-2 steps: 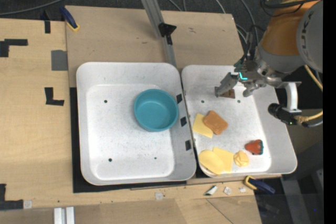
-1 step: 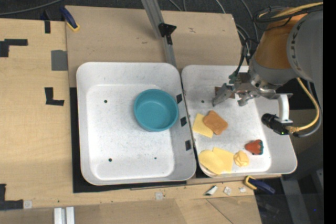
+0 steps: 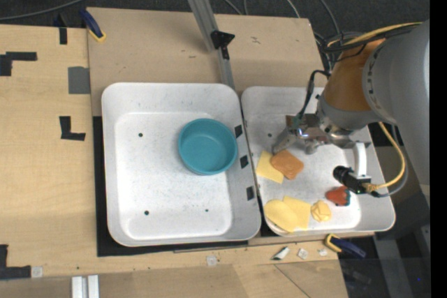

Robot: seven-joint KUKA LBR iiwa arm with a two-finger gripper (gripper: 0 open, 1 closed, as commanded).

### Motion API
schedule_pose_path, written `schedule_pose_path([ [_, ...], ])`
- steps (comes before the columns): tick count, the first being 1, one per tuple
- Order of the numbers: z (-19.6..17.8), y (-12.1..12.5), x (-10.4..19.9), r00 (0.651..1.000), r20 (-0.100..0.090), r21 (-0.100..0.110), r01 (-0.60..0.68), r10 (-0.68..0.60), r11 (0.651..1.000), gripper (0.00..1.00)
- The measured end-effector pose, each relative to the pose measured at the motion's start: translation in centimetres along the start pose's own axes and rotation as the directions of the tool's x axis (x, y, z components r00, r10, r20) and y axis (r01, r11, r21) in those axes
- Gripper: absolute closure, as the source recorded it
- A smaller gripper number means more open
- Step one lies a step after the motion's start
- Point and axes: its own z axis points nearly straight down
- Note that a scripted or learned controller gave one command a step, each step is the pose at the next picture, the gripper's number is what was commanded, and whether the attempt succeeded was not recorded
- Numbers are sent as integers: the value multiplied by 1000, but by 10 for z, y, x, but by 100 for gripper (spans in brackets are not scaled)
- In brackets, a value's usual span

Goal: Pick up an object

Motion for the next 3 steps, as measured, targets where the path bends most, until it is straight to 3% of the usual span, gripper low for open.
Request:
schedule_pose_path([
  [1,2,0,0,1000,0,-7,0,0,1000,0],
  [2,-8,0,1,1000,0,-6,1,-1,1000,100],
  [3,-70,-5,-1,1000,1,-12,0,0,1000,100],
])
